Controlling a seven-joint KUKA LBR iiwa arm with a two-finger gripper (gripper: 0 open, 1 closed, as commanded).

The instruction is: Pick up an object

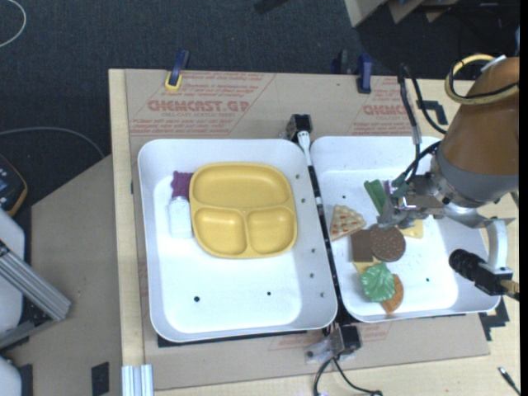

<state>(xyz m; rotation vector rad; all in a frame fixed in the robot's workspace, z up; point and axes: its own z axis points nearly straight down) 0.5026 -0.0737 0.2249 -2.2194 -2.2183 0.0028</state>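
Gripper (399, 210) is seen low in the right bin (429, 299), over the brown round cookie (385, 243) and beside the green strip (377, 195). Jaws state cannot be told; nothing is seen gripped. Waffle wedge (346, 220) and green leaf (379, 280) lie nearby. Yellow divided plate (242, 208) sits in the left bin (235, 308).
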